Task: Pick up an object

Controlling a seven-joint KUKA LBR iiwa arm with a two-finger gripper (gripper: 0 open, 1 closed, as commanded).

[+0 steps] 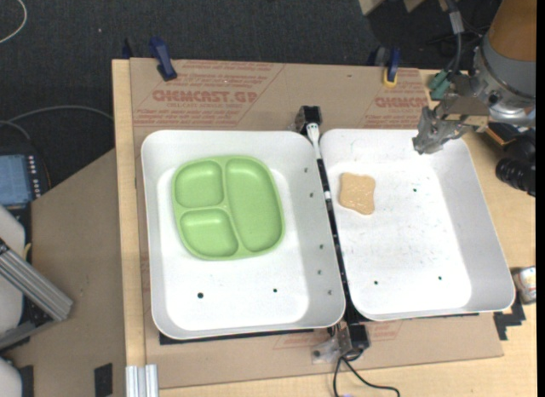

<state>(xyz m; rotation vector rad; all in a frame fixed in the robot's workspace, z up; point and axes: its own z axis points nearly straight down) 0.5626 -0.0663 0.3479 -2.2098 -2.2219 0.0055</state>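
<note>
A tan, flat piece shaped like a slice of toast [358,192] lies in the right bin [426,276], near its left wall. My gripper [432,138] hangs over the bin's far right corner, well to the right of and beyond the toast piece. I see nothing between its fingers, which point down close together.
The left bin [221,302] holds a green divided plate [227,207] with three compartments. A black divider strip [324,191] runs between the bins. Blue clamps [162,56] hold the cardboard base at the far edge. Cables trail at the near edge.
</note>
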